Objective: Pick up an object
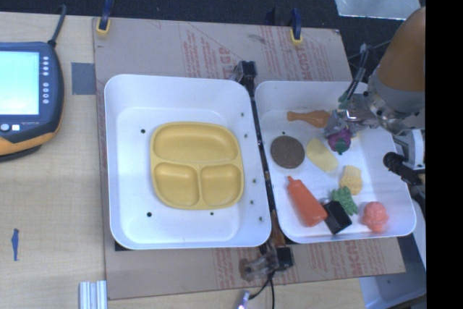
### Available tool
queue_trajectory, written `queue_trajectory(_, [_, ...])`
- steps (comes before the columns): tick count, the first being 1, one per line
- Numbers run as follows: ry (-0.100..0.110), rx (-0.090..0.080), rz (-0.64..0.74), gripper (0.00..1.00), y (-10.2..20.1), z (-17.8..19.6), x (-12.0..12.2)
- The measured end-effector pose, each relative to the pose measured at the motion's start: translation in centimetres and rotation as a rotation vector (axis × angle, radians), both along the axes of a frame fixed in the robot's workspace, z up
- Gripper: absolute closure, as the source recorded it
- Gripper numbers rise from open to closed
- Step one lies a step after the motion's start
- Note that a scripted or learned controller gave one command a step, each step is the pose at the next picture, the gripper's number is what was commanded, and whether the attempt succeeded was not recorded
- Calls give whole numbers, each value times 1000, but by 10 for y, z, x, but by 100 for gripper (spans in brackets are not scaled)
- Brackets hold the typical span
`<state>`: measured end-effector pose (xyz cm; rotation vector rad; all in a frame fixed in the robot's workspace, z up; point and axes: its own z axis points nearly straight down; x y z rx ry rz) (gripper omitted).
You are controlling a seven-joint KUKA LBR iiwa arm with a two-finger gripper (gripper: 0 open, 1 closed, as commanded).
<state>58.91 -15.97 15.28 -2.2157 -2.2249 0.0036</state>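
While hanging over purple toy (338, 138), arm (394, 83) crowds bin (409, 224) edge — right side.

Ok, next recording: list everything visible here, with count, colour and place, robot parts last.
bins: two, white, side by side on the cardboard sheet
divided tray: one, yellow, three compartments, in the left bin
round disc: one, brown, right bin near its left wall
toy bottle: one, orange-red, right bin, front left
drumstick-like toy: one, orange-brown, right bin, back
pale lump: one, pale yellow, right bin, middle
corn-like toy: one, yellow, right of the lump
leafy toy: one, green, front
block: one, black, front
ball: one, pink-red, front right corner
purple toy: one, at the hand
control pendant: one, grey and orange, left bench edge
clamps: two, blue and yellow, back cardboard edge
hand: one, over right bin's back
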Motion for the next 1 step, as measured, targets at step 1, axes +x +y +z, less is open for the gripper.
queue_trajectory(1, [0,0,2,100,67,39,-6])
